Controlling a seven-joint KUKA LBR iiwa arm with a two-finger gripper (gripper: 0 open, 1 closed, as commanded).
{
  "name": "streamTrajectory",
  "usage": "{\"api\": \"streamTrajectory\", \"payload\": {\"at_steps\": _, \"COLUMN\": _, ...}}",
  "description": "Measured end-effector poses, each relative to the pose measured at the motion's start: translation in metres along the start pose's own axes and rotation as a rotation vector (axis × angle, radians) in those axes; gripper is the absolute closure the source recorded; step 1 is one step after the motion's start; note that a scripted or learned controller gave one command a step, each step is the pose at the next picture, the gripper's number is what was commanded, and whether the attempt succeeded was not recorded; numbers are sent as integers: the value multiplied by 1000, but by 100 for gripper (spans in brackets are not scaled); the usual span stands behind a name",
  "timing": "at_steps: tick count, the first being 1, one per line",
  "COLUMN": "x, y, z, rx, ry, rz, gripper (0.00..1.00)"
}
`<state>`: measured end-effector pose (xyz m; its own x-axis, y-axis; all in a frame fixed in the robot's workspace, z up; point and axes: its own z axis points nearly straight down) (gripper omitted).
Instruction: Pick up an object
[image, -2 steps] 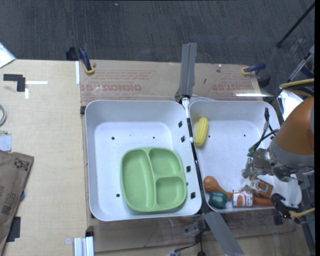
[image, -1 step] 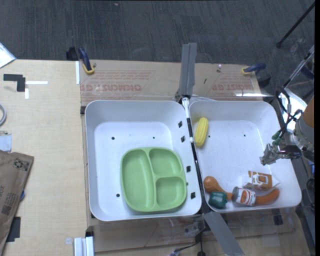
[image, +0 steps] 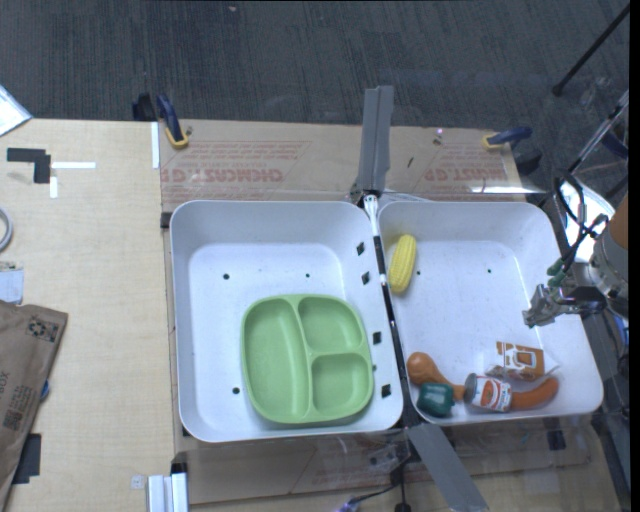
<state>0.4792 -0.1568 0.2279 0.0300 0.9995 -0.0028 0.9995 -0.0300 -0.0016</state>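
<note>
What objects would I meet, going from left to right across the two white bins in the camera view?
Green divided plate in the left bin → yellow corn cob at the right bin's left wall → dark green item → small can → gripper at the right side.

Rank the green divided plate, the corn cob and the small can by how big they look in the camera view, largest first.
1. green divided plate, by far the largest
2. corn cob
3. small can, a little smaller than the corn; it lies nearer the camera, so true sizes may differ more.
</note>
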Motion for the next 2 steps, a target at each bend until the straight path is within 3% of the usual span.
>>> {"api": "streamTrajectory", "payload": {"at_steps": 1, "x": 72, "y": -4, "z": 38, "rx": 3, "ry": 2, "rz": 234, "gripper": 100}}
{"api": "streamTrajectory", "payload": {"at_steps": 2, "x": 72, "y": -4, "z": 38, "rx": 3, "ry": 2, "rz": 234, "gripper": 0}}
